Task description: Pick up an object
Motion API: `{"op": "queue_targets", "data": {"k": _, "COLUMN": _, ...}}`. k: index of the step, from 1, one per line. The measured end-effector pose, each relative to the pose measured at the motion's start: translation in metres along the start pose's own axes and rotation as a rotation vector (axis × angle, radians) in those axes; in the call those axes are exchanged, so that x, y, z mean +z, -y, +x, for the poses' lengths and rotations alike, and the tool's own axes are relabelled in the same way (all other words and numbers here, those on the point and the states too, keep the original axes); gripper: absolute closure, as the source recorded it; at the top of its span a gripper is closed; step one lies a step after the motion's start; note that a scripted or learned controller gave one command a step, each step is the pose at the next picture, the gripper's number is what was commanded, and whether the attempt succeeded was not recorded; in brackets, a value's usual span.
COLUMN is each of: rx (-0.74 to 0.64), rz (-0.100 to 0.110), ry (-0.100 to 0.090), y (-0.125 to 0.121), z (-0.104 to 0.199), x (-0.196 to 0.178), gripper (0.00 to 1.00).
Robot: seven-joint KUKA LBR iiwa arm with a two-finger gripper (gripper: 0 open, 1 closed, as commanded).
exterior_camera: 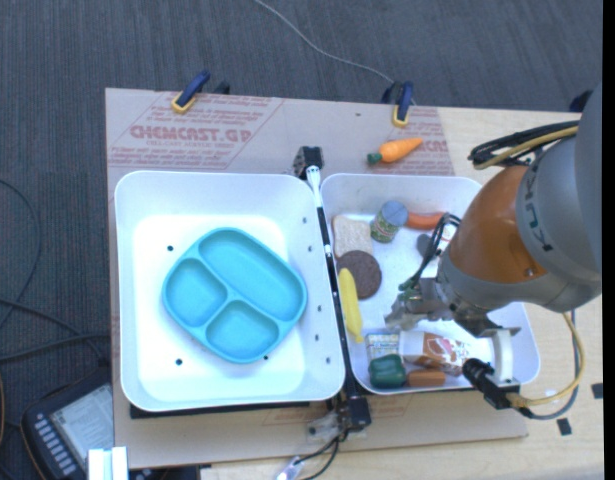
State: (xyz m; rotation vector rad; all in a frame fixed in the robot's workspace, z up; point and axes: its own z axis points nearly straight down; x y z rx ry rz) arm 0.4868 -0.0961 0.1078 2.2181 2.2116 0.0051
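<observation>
White plastic walls frame the right bin (507,190), where the pickable objects lie, and none of them appears lifted yet, so by this view the task stands at the reaching stage with the grasp and the lift both left to do. The gripper (419,306) hangs low over the middle of that bin, near a brown round disc (359,272) and above a small packet with a red label (439,350); whether its fingers are apart or together cannot be told, as the wrist and its fittings hide them, and nothing can be seen held. Counted in the right bin: one yellow banana-like piece (349,303) along the left wall, one brown disc, one pale bread-like slab (353,234), one small grey-topped can (388,221), one orange carrot-like piece (424,221), one green block (387,370) at the near edge, one orange sausage-like piece (425,377) beside it, and one or two printed packets, too crowded to separate surely. The arm (532,238), grey with an orange band, covers the bin's right half, so more may lie beneath it. The left bin (137,298) holds one light blue divided plate (234,293) with three compartments. Outside the bins, on the brown board (187,133), sits one toy carrot (397,151), and two clamps, one at the left (190,91) and one at the right (401,103), grip the board's far edge.
</observation>
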Motion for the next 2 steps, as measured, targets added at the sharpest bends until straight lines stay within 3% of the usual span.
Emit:
{"op": "queue_targets", "data": {"k": 1, "rx": 0.000, "rz": 0.000, "ry": 0.000, "y": 0.0000, "z": 0.0001, "x": 0.0001, "gripper": 0.00}}
{"op": "queue_targets", "data": {"k": 2, "rx": 0.000, "rz": 0.000, "ry": 0.000, "y": -0.0003, "z": 0.0002, "x": -0.0093, "gripper": 1.00}}
